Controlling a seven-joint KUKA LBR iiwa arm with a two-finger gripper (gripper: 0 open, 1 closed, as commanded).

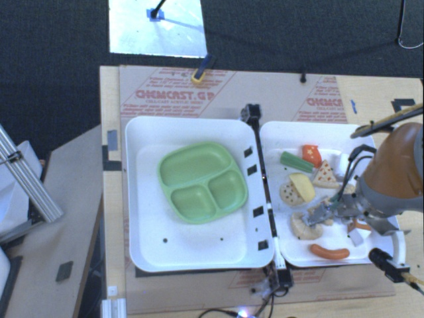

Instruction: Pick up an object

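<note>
**Arm low over right bin, end effector among the toy food**

Nearest the camera, a sausage (329,251) is lying along the front wall of the right bin (291,257). Just behind it the end effector (322,212) is sitting low over the food pile, reaching in from the right, wrist angled down and leftward, orange band (397,167) above it. Can't tell how far the fingers are spread or whether anything is between them; they're blurring into the clutter. A tan cookie piece (303,227) is touching or just under the tip. A round cracker (289,193) and a yellow cheese chunk (305,187) are lying just beyond it. Further back: a pizza slice (324,175), a green stick (295,162), a tomato (311,154). The left bin (142,177) is holding a green divided plate (202,181), well apart from the arm. Both bins are sitting on the desk (172,95).
</note>
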